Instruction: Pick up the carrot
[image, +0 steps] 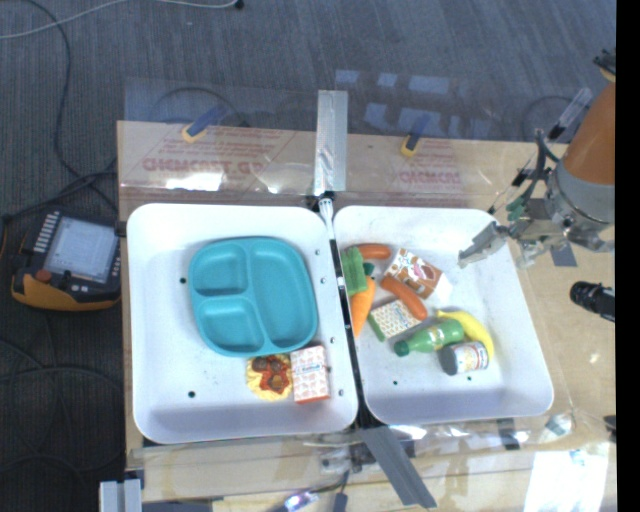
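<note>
The carrot (360, 303), orange with a green leafy top, lies along the left wall of the right bin (520, 330), its tip pointing toward the front. My gripper (520, 250) hovers over the right bin's back right corner, well to the right of the carrot and apart from it. Its two fingers are spread open, one grey finger (480, 247) pointing down-left, with nothing between them.
Beside the carrot lie a red-orange sausage (404, 292), another orange piece (375, 252), two small boxes (415, 270), a green bottle (428, 338), a banana (470, 325) and a can (462, 358). The left bin (160, 380) holds a teal divided plate (252, 295), a pizza slice (268, 372) and a carton (311, 374).
</note>
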